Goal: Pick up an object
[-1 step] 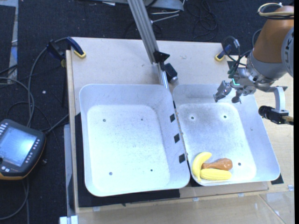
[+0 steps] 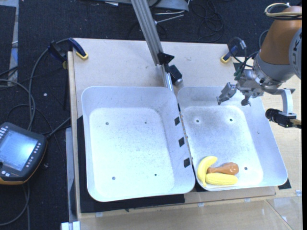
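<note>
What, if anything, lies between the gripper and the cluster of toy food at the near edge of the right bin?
Nothing visible does. The gripper hangs over the far end of the right bin; the banana, the corn cob and the brown drumstick lie at its near edge, with bare bin floor between.

- The arm [image 2: 283, 44] enters at the frame's three o'clock edge: a rounded orange segment with a pale band curving along its top.
- Below the orange sits a grey collar.
- Black cables loop at its ten o'clock side.
- The gripper [image 2: 235, 96] is a grey metal assembly with small dark fittings.
</note>
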You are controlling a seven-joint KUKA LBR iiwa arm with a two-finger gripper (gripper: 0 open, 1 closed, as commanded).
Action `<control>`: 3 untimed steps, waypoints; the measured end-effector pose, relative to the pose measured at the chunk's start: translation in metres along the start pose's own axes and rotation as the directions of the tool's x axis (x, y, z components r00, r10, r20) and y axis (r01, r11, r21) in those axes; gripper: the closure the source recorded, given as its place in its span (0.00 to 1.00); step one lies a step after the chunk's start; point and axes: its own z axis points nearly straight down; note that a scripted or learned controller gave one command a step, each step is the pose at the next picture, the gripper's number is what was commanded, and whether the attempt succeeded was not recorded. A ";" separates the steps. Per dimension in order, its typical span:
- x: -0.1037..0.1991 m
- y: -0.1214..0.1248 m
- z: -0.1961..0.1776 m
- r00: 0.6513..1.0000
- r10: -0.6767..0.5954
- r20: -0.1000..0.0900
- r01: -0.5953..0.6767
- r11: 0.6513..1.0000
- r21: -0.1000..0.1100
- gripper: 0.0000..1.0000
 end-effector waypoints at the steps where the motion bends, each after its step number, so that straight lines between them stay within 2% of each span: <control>1: 0.009 -0.001 0.058 1.000 0.000 -0.001 0.000 1.000 0.005 0.00; 2: 0.010 -0.002 0.111 1.000 0.000 -0.001 0.000 1.000 0.004 0.00; 3: 0.010 -0.001 0.097 1.000 -0.001 0.000 0.001 1.000 -0.001 1.00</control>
